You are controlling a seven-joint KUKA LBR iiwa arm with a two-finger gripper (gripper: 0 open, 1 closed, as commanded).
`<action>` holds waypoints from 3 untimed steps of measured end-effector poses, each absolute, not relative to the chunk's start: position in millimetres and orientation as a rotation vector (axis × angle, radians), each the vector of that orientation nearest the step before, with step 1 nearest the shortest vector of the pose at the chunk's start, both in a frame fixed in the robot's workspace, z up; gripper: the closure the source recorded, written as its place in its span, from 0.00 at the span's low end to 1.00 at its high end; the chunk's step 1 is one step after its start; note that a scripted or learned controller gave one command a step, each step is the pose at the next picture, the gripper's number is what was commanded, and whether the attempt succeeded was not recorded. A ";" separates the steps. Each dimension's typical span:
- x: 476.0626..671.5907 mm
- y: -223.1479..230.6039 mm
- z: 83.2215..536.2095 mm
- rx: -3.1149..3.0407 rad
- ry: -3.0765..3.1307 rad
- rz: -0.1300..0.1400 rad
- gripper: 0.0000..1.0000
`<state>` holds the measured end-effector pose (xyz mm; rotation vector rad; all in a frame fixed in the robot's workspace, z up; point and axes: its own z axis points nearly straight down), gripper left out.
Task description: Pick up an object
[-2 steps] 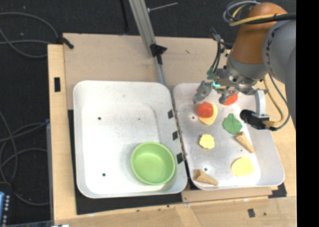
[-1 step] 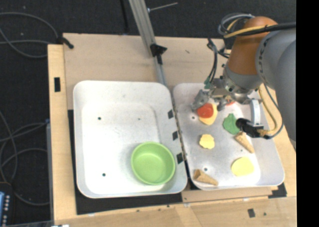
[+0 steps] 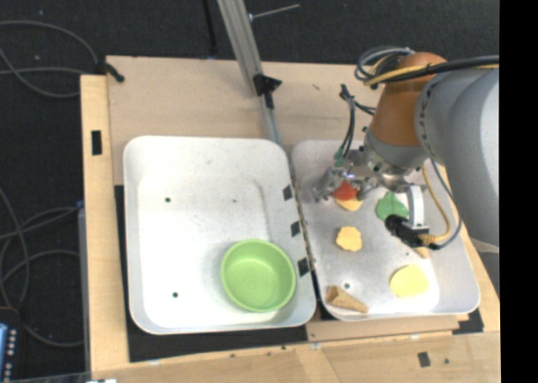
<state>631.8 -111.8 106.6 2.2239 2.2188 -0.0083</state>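
**Gripper low in right bin, over red/orange item**

Arm [image 3: 454, 121] enters from the right, orange band above the wrist, cables looped over it. The gripper [image 3: 340, 184] sits low in the right bin [image 3: 458, 289], near that bin's upper-left area. Whether it is apart or together: cannot tell; the wrist body and cabling hide most of it at this slant.

Directly at the gripper tip: a small red and orange item [image 3: 347, 196]. It appears to touch or lie just under the tip; contact not confirmed, and nothing can be seen clamped.

Other contents of right bin:
- green piece [image 3: 390, 205], just right of the red item, partly under the arm hardware
- small yellow lump [image 3: 349, 239], below the red item, apart from it
- yellow round piece [image 3: 409, 281], lower right
- tan cone-shaped piece [image 3: 345, 298], lying near the front wall

Left bin [image 3: 160, 171]: a green bowl [image 3: 258, 275], upright, in the front right corner.

No readable writing, brand or label anywhere.
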 end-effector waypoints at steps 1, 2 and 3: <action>633.8 -111.7 121.0 2.224 2.214 0.003 1.00; 625.7 -114.6 178.3 2.220 2.217 0.007 1.00; 627.2 -108.6 241.3 2.213 2.221 0.010 1.00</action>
